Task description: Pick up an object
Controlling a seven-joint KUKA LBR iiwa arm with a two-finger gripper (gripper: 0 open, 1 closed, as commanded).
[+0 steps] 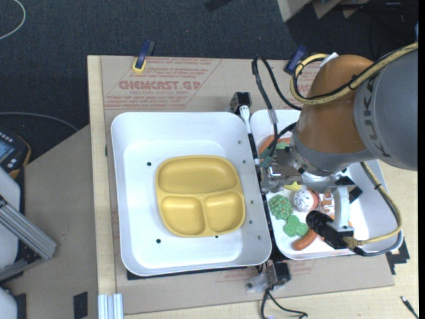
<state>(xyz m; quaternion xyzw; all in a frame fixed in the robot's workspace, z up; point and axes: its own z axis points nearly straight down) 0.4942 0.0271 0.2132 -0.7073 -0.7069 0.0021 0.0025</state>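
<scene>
1. Hand [284,171] low over right bin [372,208], by its left wall; finger state impossible to tell.
2. Toy food [292,214] clustered in right bin, just below hand.
3. Yellow divided plate [199,195] flat in left bin [133,178].

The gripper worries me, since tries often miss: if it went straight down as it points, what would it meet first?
Probably the heap of small toys in the right bin, near the green piece. The arm hides the gripper, so the exact spot is unclear.

A yellow 3-compartment plate [199,195] lies in the left white bin [133,178]
</scene>
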